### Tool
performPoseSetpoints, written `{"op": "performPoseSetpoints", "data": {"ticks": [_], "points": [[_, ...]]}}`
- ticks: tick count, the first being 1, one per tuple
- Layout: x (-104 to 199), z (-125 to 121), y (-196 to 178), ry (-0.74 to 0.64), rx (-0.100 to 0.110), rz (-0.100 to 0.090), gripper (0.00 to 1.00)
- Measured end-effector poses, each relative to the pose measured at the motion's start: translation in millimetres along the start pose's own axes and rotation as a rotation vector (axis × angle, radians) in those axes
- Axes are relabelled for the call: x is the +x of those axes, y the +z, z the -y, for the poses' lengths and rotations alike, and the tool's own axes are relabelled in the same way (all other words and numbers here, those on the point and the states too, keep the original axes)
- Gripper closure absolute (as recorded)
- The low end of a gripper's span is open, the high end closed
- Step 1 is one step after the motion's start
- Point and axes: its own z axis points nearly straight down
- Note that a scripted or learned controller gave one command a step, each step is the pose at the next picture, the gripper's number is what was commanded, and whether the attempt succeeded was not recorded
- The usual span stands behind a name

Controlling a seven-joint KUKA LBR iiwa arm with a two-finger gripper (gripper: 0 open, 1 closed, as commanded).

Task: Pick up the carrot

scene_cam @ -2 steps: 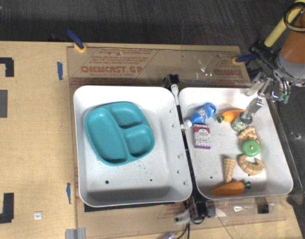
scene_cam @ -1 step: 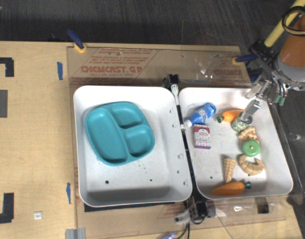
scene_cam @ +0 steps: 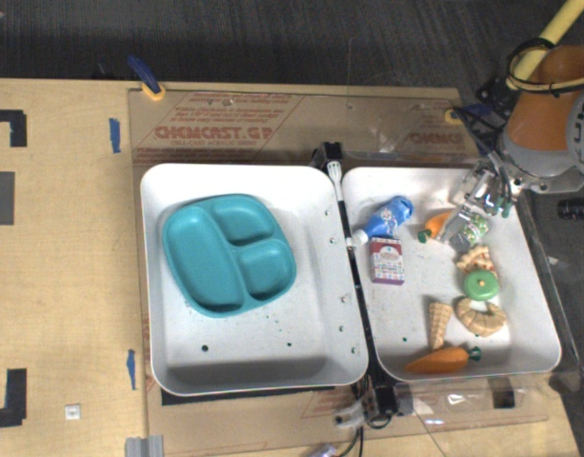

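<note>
- The carrot (scene_cam: 439, 359) lies flat on the floor of the right bin (scene_cam: 530, 246), along its near edge, with the green top pointing toward the near right corner. The low, end-on position against the near wall probably leaves little clearance on that side for a finger.
- A second small orange piece (scene_cam: 434, 226) with a green tip lies near the far edge of the same bin. It may be another toy carrot; the view is too small to confirm this.
- The gripper (scene_cam: 471, 219) hangs over the far right part of the right bin, just beside that small orange piece and well apart from the carrot at the near edge.
- Claw state: cannot be determined. Reflections and clutter mask the tip, and nothing is visibly held.
- An ice-cream cone (scene_cam: 438, 321), a green round piece (scene_cam: 481, 285) and a pretzel-like item (scene_cam: 483, 318) lie between the gripper and the carrot, so a direct low traverse risks contact.
- The left bin (scene_cam: 168, 350) carries a teal divided plate (scene_cam: 228, 252), placed centrally as a likely drop location.
</note>
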Motion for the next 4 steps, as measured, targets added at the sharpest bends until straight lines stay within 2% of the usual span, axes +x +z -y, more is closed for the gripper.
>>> {"op": "performPoseSetpoints", "data": {"ticks": [1, 2, 3, 4], "points": [[49, -66, -6, -0.069, -0.004, 0.002, 0.0], [32, 30, 11, 0.028, 0.0, 0.006, 0.0], [79, -26, 10, 0.211, -0.005, 0.005, 0.0], [75, -28, -5, 0.209, -0.01, 0.016, 1.0]]}}
